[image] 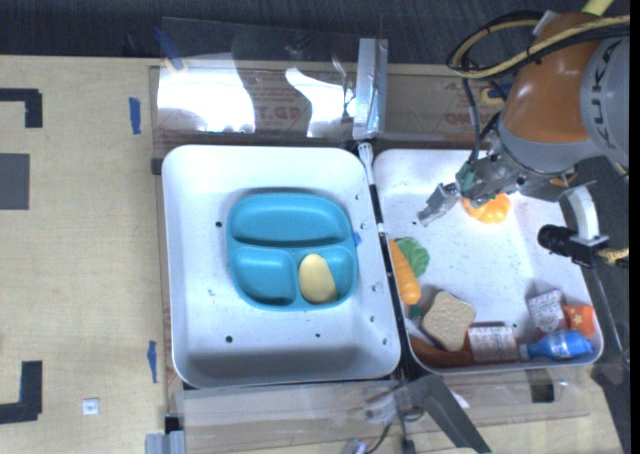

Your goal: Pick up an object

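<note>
The gripper (452,200) hangs over the right bin (500,272), its fingers (436,208) slightly apart, gripping nothing. Just beside it lies a small orange toy (488,208), rounded, likely light, hard plastic, smooth enough to slip; best pinched across its middle. Along the bin's near edge sit a carrot (405,277), a porous bread slice (447,317) and a glossy bottle (556,346)

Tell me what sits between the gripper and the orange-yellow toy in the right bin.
Nothing visible does. The gripper hangs over bare floor of the right bin, and the orange-yellow toy lies right beside it. The carrot and bread slice lie nearer the camera.
</note>
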`<state>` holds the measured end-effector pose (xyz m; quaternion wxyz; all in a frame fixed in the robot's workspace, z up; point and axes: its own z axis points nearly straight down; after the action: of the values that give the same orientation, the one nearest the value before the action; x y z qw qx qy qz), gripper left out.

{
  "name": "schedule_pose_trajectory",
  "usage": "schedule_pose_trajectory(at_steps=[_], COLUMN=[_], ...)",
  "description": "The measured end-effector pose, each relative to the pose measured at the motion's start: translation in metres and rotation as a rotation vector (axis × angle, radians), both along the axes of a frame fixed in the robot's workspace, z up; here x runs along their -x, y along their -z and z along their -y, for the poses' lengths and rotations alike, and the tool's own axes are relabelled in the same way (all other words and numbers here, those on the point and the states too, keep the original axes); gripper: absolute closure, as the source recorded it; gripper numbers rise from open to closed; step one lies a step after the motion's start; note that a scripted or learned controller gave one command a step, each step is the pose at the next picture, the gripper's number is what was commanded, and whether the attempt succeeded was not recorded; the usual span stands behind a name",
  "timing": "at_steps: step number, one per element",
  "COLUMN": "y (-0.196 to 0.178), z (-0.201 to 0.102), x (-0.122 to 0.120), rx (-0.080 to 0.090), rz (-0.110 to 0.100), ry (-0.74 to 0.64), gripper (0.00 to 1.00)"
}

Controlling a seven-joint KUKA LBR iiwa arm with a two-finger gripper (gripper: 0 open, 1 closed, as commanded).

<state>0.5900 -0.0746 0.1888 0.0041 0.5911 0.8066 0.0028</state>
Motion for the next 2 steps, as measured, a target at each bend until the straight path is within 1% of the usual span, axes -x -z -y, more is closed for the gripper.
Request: schedule_pose_trajectory(at_steps=[1, 2], y=[0.1012, 0.1013], z=[0.0449, 0.0449], x=[0.0301, 0.0300], rx=[0.001, 0.001], rz=[-0.004, -0.003], ry=[-0.026, -0.026], gripper=[0.00, 0.00])
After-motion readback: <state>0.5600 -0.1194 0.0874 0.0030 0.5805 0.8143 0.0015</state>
